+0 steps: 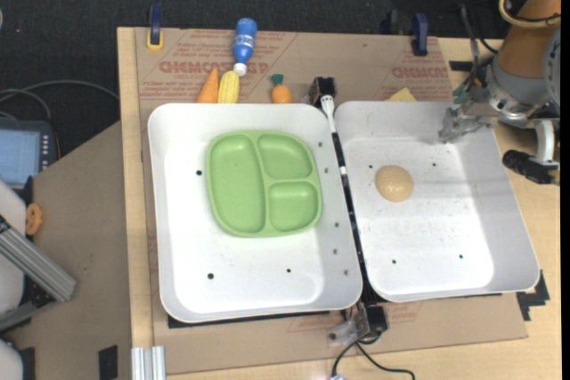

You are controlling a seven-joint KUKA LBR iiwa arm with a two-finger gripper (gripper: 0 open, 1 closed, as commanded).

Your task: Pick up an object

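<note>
i see 2 shallow white bins side by side on the bench, the left bin (178, 191) and the right bin (463, 227), both smooth moulded plastic with rounded corners. the arm (525, 49) comes in at the right bin's far right corner, and the gripper (459, 122) hangs over that corner, well apart from anything to grasp. i cannot tell how the pincer stands; it is small and blurred there.

my target is the beige ball (394, 183), alone on the right bin's floor toward its left side, a smooth rounded lump, slightly flattened, matte like dough or soft foam. to do this well i would bring the gripper across and centre it right over the ball before descending, then close gently across its widest part, since a round thing may roll or squirt out of an off-centre pinch.

the left bin carries a green divided plate (264, 182), 3 compartments, glossy plastic. beyond the bins lie a toy corn cob (229, 86), a carrot (208, 88) and a small blue-capped bottle (243, 44).
</note>
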